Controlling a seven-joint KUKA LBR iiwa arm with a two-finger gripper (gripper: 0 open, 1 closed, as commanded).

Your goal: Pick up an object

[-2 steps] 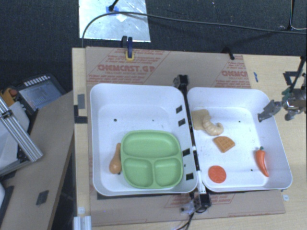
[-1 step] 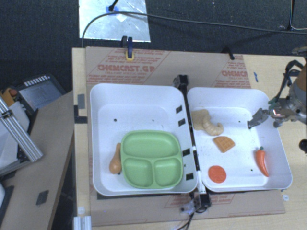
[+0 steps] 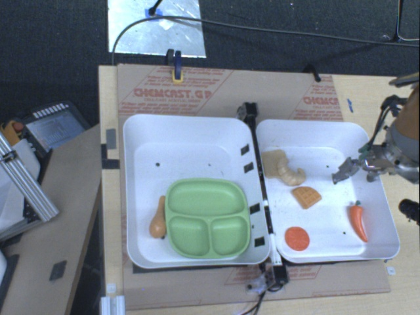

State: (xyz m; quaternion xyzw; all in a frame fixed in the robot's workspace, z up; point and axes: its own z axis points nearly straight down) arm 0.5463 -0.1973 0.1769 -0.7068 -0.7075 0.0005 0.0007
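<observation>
Right white bin (image 3: 328, 140), orange carrot (image 3: 358, 222), green stem end, gripper (image 3: 344, 171) above

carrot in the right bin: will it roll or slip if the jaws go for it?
The carrot looks like a smooth, tapered plastic toy, so it could slip towards its tip. Its rounded body may roll sideways if nudged. It lies near the right bin wall, which likely limits travel.

Right bin (image 3: 308, 136): open floor at centre and rear. Obstructions: carrot (image 3: 358, 222) near right wall, cracker (image 3: 306, 196), red disc (image 3: 297, 239), beige piece (image 3: 281, 166) at left.
</observation>
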